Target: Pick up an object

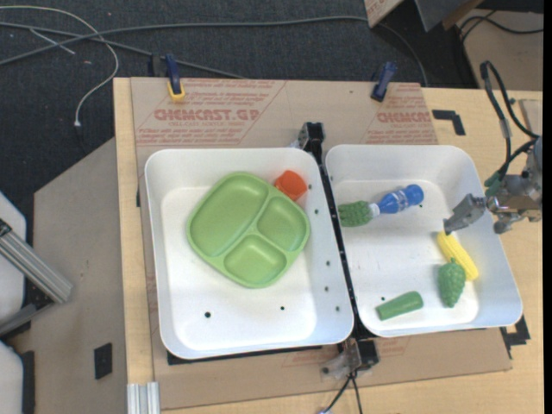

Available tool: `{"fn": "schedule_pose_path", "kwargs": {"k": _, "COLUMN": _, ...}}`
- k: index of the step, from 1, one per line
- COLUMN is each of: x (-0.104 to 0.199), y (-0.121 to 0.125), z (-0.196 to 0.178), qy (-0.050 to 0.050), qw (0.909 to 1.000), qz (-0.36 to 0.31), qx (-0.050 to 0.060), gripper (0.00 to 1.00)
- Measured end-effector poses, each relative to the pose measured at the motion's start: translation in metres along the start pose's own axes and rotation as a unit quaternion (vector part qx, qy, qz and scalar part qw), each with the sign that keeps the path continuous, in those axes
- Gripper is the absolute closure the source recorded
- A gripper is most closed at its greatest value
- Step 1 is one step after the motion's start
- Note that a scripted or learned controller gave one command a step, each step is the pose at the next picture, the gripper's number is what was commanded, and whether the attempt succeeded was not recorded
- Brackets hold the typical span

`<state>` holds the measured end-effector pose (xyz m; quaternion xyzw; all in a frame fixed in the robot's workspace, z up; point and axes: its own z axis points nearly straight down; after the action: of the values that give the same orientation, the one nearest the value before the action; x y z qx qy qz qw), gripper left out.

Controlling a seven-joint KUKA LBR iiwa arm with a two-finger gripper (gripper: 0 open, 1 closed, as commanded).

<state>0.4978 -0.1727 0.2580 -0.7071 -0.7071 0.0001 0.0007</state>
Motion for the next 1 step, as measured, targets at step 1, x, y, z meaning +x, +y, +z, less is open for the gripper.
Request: {"fn": "schedule_pose_path", "kwargs": {"k": 1, "x": 0.0000, "y": 0.0001, "z": 0.0000, "qy": 0.000, "qw": 1.0000, "qz": 0.000, "qx": 0.000, "gripper": 0.00}}
